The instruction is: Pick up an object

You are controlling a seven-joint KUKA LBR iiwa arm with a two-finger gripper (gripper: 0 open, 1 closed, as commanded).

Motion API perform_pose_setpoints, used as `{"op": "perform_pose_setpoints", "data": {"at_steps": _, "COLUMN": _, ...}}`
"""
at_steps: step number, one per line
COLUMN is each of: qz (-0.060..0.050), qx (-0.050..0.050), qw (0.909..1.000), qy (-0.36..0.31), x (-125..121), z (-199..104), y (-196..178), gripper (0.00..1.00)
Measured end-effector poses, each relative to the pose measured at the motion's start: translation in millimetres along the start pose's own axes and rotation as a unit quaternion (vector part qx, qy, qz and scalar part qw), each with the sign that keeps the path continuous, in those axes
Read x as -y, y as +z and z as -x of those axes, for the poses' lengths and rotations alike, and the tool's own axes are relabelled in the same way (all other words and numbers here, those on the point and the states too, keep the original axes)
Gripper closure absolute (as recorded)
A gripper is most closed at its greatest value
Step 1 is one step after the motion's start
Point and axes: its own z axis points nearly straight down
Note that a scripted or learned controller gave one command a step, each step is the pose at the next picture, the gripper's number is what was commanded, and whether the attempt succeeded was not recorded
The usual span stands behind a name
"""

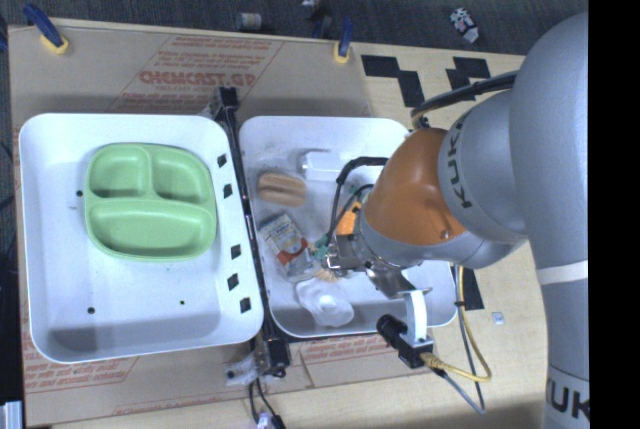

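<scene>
Arm point(470, 187) is reaching in from the right and hanging over the right bin point(262, 142), covering most of that bin's right half. Orange band is sitting right above the bin's middle. Gripper point(335, 257) is pointing down near the bin's centre, just above the clutter; the wrist is blocking it, so whether it is spread or pinched I cannot tell. Nothing is showing between it as held.

Right bin contents, all sitting in its left half:
- tan bun-shaped object point(281, 187) lying toward the far left side, near the divider between the bins
- white object point(314, 162) lying just beyond the bun, toward the far edge
- small printed packet point(281, 235) lying in the left middle, just on the near side of the bun
- crumpled clear/white object point(325, 302) lying at the near edge, just beside the gripper
- small mixed-colour bits point(318, 255) sitting right at the gripper; contact is unclear

Left bin point(40, 317) is carrying a green divided plate point(152, 200), sitting in its far half, three compartments, flat.

Both bins are sitting side by side on the worktop point(130, 67), the left one over the cardboard sheet, touching along the black divider. Blue clamps point(45, 29) are sitting at the worktop's far edge.
</scene>
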Motion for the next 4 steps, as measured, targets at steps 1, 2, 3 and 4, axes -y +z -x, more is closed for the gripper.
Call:
{"op": "perform_pose_setpoints", "data": {"at_steps": 1, "qz": 0.0, "qx": 0.0, "qw": 1.0, "qy": -0.003, "x": -0.7, "z": 0.2, "y": -10.3, "gripper": 1.0}}
{"op": "perform_pose_setpoints", "data": {"at_steps": 2, "qz": 0.002, "qx": 0.0, "qw": 1.0, "qy": 0.0, "x": -1.6, "z": -65.2, "y": -100.8, "gripper": 1.0}}
{"op": "perform_pose_setpoints", "data": {"at_steps": 3, "qz": -0.001, "qx": 0.0, "qw": 1.0, "qy": 0.001, "x": -2.8, "z": 16.7, "y": -7.1, "gripper": 1.0}}
{"op": "perform_pose_setpoints", "data": {"at_steps": 4, "qz": 0.002, "qx": 0.0, "qw": 1.0, "qy": 0.0, "x": -1.3, "z": -34.5, "y": -100.9, "gripper": 1.0}}
